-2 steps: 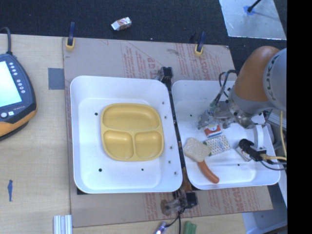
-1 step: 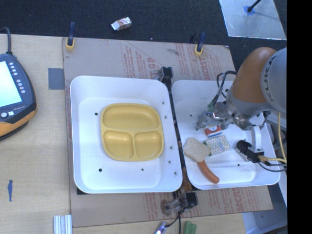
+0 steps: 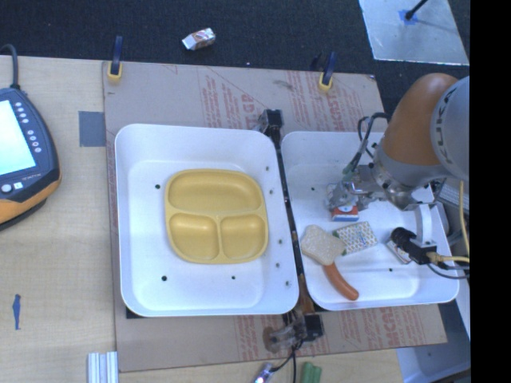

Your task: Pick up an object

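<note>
At your nine o'clock a teach pendant (image 3: 20, 154) lies on the tabletop (image 3: 56, 278); at twelve o'clock a crumpled wrapper (image 3: 199, 39) sits on dark floor (image 3: 263, 22).

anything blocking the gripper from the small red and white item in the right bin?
Nothing visible. The gripper sits directly over the small red and white item. The tan sponge-like block, patterned flat card and orange sausage-shaped piece lie nearer the camera, apart from it.

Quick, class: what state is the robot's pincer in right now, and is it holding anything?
Pincer: low in the right bin, over a small red and white object; open or shut cannot be told, and no grasp is visible.
</note>
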You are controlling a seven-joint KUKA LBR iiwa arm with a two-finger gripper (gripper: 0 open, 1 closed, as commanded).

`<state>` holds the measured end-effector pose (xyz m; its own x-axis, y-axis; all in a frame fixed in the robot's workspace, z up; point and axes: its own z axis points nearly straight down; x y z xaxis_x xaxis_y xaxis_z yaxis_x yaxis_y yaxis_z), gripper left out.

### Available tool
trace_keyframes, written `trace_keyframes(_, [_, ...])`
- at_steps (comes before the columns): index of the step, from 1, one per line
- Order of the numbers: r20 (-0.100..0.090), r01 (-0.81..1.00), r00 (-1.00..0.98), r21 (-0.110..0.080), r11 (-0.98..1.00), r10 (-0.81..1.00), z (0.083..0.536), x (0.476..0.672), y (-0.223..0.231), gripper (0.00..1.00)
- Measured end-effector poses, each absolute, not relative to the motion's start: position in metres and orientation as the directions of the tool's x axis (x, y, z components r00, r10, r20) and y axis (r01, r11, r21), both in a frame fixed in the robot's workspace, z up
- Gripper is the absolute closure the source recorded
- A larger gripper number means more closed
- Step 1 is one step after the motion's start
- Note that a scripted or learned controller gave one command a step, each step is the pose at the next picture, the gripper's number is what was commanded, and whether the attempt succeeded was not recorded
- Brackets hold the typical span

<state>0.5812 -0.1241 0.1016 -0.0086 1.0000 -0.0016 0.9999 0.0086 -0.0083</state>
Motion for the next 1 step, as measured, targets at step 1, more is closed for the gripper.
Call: trace_keyframes(1, [0.001, 1.000, -0.006, -0.002, 0.006, 1.000, 0.1925, 0.5903, -0.0252, 1.00])
